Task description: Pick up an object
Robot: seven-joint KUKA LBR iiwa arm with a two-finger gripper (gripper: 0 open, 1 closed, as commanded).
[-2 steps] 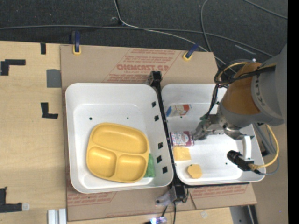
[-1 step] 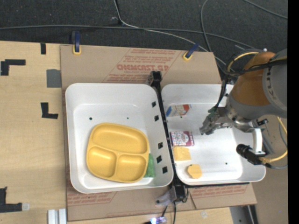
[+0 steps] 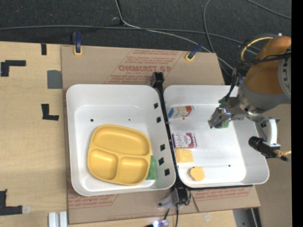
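We saw two white bins side by side on the surface [image 3: 28, 126], which was covered in the middle by a brown cardboard sheet [image 3: 137, 65]. In the left bin [image 3: 75, 108] lay a yellow divided plate [image 3: 119, 154] with three compartments, and a small green object [image 3: 152, 168] was touching its right edge, next to the bin wall. The right bin [image 3: 246, 167] held several small things near its left side: a small packet with red and blue print [image 3: 182, 111] at the top, below it a purple and white packet [image 3: 183, 140], then a flat yellow square [image 3: 184, 155], and lowest a rounded yellow-orange piece [image 3: 197, 173] near the front wall. The arm [image 3: 267, 77] reached in from the right, and its gripper [image 3: 220, 119] was over the upper right part of the right bin, well apart from the packets. Something small and green [image 3: 224, 124] showed at the tip of the gripper — but we could not tell whether the gripper was open or closed, or whether it was really holding this thing. Black cables [image 3: 142, 27] ran over the dark area behind the surface.
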